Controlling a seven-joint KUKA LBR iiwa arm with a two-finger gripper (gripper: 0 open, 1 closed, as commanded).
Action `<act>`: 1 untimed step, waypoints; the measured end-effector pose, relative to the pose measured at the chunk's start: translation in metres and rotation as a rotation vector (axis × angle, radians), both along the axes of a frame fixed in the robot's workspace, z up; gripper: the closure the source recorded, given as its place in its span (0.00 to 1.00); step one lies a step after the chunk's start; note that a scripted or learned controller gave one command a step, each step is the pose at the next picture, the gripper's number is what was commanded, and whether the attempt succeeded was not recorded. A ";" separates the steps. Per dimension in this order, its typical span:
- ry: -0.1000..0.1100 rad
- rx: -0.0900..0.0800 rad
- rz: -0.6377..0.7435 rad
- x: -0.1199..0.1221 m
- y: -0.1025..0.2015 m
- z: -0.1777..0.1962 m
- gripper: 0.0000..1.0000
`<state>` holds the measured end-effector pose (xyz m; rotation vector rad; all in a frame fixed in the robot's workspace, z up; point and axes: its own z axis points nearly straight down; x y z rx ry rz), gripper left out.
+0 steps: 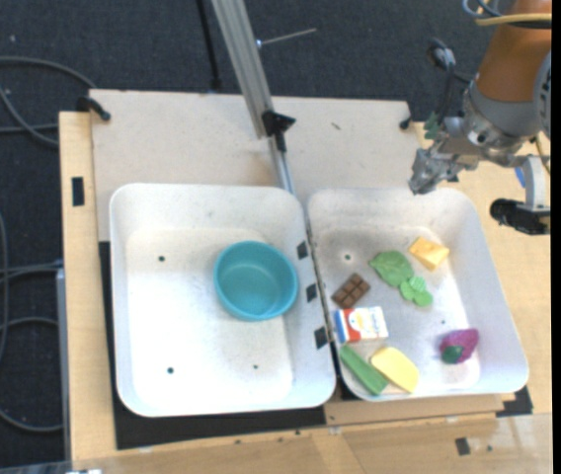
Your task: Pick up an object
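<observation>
Tan bench [182, 136] on dark carpet, two shallow white bins. Gripper [427, 178] hangs over right bin's [493, 294] far rim; grip state: cannot tell. Nearest target: yellow wedge-shaped block [429, 253], lying near the far wall. Risk: a descent here strikes the rim.

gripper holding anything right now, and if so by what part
Nothing is held. The gripper hangs at the far rim of the right bin, with no item between its fingertips; the toy foods lie on the bin floor.

Grey arm [503, 107], orange band, looped cables, dark tool [427, 178].
</observation>
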<state>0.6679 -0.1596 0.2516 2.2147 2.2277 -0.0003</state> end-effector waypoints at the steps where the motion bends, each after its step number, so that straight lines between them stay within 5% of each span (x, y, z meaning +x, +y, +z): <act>1: -0.001 0.001 0.002 0.001 0.061 0.006 1.00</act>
